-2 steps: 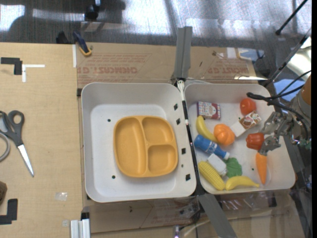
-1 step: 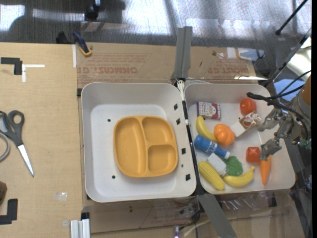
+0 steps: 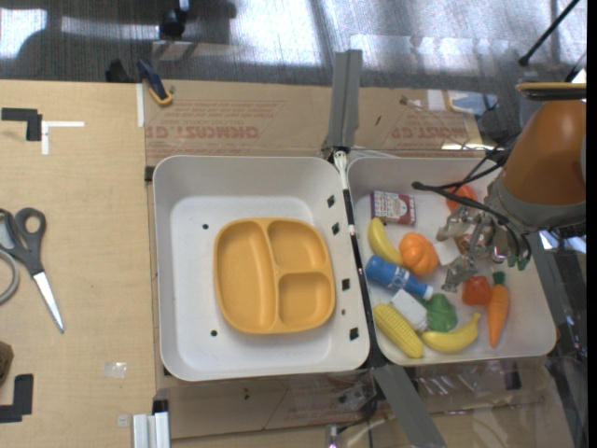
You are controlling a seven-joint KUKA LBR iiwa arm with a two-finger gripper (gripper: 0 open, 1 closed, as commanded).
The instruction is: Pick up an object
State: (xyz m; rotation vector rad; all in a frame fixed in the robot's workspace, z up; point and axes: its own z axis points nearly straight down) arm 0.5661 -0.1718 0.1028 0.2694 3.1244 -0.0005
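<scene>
Metal gripper [image 3: 469,250] hovers low in right bin [image 3: 536,343]; finger state can't be told. Just beside: red pepper [image 3: 476,290], carrot [image 3: 498,313], orange pumpkin [image 3: 420,254]. Left bin [image 3: 173,343] w/ yellow tray [image 3: 275,275].

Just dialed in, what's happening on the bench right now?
The arm reaches in from the right, with its claw low over the right bin, among the toy food. Nothing shows between its fingers, so no pick yet. Right by it lie a red pepper, a carrot and a small orange pumpkin; bananas, a corn cob and a blue bottle lie further left. The left bin holds a yellow divided plate.
</scene>
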